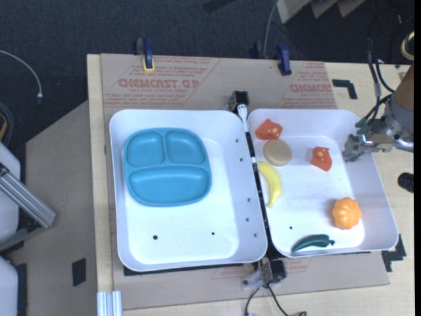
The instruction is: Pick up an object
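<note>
Left of pincer (353, 147), apart: small red piece (321, 158).

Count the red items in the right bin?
2. One red piece sits at the far left of the right bin, just above the tan disc; a smaller red piece lies mid-bin, left of the tool.

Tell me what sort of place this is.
Likely a robotics lab bench for pick-up trials: two white bins clamped on a board, toy food like a banana, and a robot gripper reaching in.
</note>
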